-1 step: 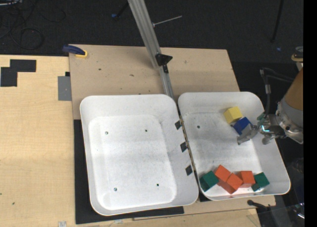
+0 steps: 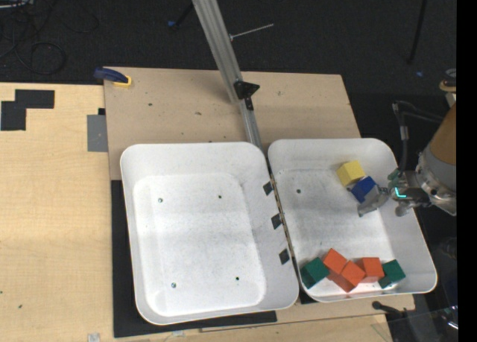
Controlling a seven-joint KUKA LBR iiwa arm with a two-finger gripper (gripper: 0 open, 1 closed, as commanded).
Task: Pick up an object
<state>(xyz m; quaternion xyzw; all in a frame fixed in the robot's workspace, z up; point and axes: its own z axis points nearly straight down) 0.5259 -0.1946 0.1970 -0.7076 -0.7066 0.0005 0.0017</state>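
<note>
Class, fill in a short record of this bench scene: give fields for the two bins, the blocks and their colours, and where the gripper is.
left bin: white, shallow
right bin: white, holds all the blocks
yellow block: upper part of right bin, touching the blue block
cluster at the near edge: two green blocks, orange blocks between them
gripper: at the right bin's right side, beside the blue block, holding nothing visible
metal rail: slanting behind the bins
</note>
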